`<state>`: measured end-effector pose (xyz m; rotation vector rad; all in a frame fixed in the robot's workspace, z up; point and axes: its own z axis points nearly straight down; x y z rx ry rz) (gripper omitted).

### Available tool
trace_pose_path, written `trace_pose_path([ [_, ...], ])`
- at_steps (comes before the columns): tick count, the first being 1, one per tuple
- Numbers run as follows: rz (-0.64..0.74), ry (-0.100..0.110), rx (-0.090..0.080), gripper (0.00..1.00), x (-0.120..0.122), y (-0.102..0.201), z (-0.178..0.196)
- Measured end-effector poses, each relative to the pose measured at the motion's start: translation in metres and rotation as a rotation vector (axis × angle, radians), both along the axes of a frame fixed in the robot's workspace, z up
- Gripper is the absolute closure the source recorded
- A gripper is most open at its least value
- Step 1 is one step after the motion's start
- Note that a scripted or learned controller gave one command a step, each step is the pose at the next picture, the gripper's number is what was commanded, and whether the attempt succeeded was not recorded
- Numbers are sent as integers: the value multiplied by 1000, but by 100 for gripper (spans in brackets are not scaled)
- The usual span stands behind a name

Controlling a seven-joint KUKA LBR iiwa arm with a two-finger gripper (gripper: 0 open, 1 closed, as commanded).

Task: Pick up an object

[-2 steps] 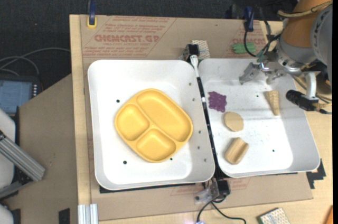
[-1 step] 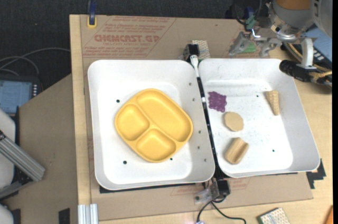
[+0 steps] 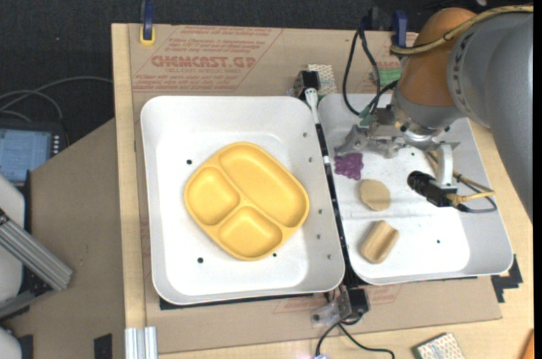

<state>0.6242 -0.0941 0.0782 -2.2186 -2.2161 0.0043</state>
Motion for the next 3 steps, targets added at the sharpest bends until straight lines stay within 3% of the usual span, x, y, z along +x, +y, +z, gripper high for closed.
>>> trace_pose_path([
  [1,-4,-3,-1,0,-102,-13,8],
  [2,0,-15,-3,100,-97,-11,19],
  [3,0,-14,-3,0,-97,-11,18],
])
